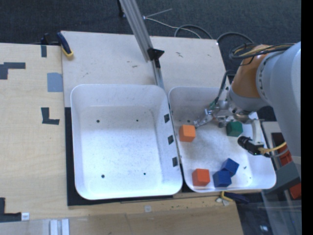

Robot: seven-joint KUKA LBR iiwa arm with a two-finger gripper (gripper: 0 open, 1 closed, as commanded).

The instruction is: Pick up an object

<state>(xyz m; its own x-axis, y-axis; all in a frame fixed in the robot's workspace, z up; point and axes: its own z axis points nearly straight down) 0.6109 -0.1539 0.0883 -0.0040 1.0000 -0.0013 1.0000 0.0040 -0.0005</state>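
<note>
In the right bin (254, 182) an orange cube (187, 132) lies near the left wall. My gripper (199, 122) hangs low over the bin, just above and to the right of that cube, reaching in from the right. Nothing shows in its grasp. A green block (234, 129) sits close under the wrist, on its right side. Near the front wall lie a red-orange cube (200, 176) and two blue blocks (230, 166) (222, 179), the blue ones touching each other.
The left bin (78, 131) stands beside the right one, sharing a middle wall with black clips (170, 139). A slanted metal rail (139, 26) reaches down to the bins' back edge. A yellow-handled clamp (65, 45) sits at the bench's back left.
</note>
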